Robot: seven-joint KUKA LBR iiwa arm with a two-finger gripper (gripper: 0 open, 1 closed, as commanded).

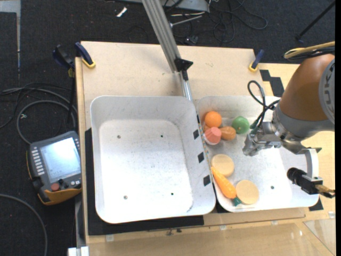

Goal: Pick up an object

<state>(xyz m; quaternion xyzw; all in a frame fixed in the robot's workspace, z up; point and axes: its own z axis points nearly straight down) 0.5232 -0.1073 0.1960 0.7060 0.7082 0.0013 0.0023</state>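
Note:
The right bin (277, 169) holds several toy foods. An orange ball (212, 118), a green ball (241, 124), a pink cup-like piece (213, 136) and a small brown piece (228, 133) cluster at its far left. Nearer lie a pale round disc (223, 165), a carrot (224, 184) and a second tan disc (247, 191). My gripper (250, 148) hangs over the bin's middle, just right of the green ball and above bare floor. Nothing shows between its fingers.
The left bin (141, 159) sits beside the right one. A metal pole (162, 28) slants down to the bins' shared far edge. A teach pendant (56, 164) lies off the bench at left. Clamps (85, 55) sit at the bench's far corners.

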